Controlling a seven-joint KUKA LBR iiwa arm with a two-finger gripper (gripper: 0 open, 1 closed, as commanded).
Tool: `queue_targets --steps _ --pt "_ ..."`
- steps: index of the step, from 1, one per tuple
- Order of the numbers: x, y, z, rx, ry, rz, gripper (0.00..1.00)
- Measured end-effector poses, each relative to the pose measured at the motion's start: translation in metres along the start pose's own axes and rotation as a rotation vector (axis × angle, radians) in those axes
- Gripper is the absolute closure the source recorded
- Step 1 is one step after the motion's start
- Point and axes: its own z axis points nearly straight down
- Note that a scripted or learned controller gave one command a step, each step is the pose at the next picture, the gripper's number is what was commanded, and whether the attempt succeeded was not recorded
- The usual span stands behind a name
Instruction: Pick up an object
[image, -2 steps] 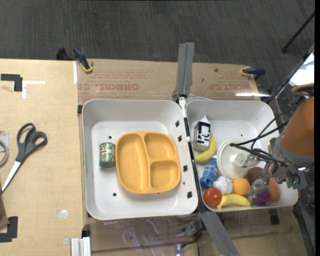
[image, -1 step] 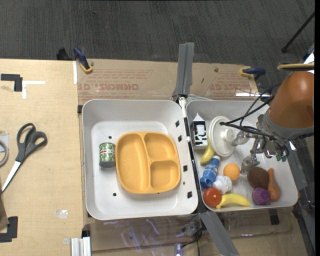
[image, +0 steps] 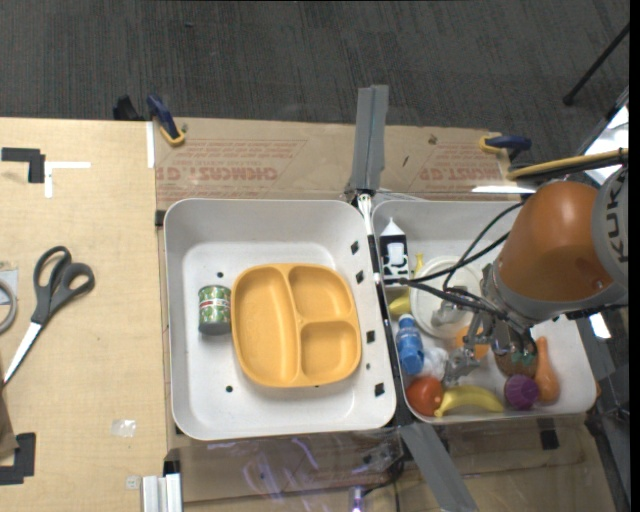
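Nothing's picked yet as far as I can tell. The gripper (image: 470, 352) is down in the right bin (image: 574, 402), can't tell its opening through the cables. Just below sit a banana (image: 470, 402) and tomato (image: 424, 395), a purple fruit (image: 521, 391) and carrot (image: 546, 366) to the side. Way off, the left bin (image: 190, 330) has a yellow divided plate (image: 297, 325) and a small can (image: 214, 309).

Scissors (image: 50, 290) on the bench (image: 90, 400), left of bins.

1 fixed camera is looking down at a slant from above the 2 white bins (image: 180, 330), taking in both.
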Motion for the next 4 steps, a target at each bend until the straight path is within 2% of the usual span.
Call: queue_targets --steps 1,2,3,4 --pt "0.013 -0.069 0.001 0.002 -0.003 -0.142 0.00" --pt "-0.064 -0.053 0.000 0.002 -0.005 -0.112 0.00" --pt "-0.062 -0.114 -0.026 0.000 0.004 -0.235 0.00" --pt "-0.056 -0.117 0.004 -0.001 0.007 -0.280 0.00"
